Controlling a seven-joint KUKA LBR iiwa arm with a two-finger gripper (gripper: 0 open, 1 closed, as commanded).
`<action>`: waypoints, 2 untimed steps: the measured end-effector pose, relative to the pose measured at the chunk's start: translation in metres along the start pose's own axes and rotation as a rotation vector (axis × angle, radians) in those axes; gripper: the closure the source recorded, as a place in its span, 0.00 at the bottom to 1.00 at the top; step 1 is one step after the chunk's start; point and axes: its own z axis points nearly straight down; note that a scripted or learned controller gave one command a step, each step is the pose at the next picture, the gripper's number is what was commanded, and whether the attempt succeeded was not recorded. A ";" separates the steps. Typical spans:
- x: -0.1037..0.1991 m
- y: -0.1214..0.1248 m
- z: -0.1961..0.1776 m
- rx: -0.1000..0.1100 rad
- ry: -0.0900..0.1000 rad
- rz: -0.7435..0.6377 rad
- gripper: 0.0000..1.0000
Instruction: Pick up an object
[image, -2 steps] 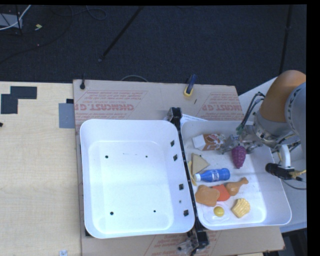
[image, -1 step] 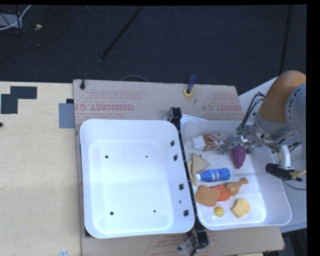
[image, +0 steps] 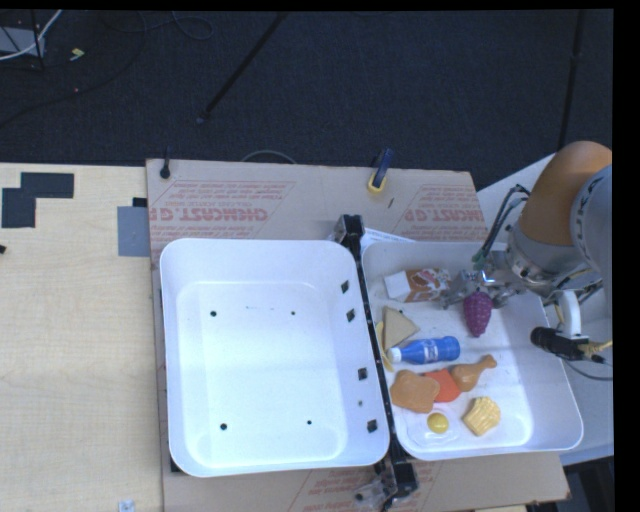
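Starting at the near edge of the right bin (image: 560, 435), I count a yellow corn piece (image: 482, 414) and a small yellow ball (image: 437, 423) closest to the camera, then an orange lump (image: 415, 390) touching a drumstick (image: 473, 372). Just behind those lies a blue bottle (image: 427, 351) on its side, with a tan wedge like a bread slice (image: 399, 327) beside it against the divider. Farther back sits a red-and-white packet (image: 425, 282). The left bin (image: 180, 300) holds nothing I need.

My pincer (image: 478, 290) hangs over the far middle of the right bin, my orange-banded wrist reaching in from the right. A purple grape bunch (image: 477, 313) hangs directly below it, touching or nearly touching the tips. Whether my pincer is apart, together or clamped on the grapes, I cannot tell; the tips are too small and crowded with cabling.

I judge I am at the grasp itself: over the target, either closing on it or just beginning to lift. If the grapes are caught, the next move calls for a straight, slow rise clear of the packet and bottle. If not, I would need to settle lower over the bunch and close squarely across its widest part.
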 end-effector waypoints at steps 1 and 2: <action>-0.001 0.005 0.001 0.011 0.002 -0.007 0.00; 0.000 0.004 0.001 0.008 0.001 -0.007 0.00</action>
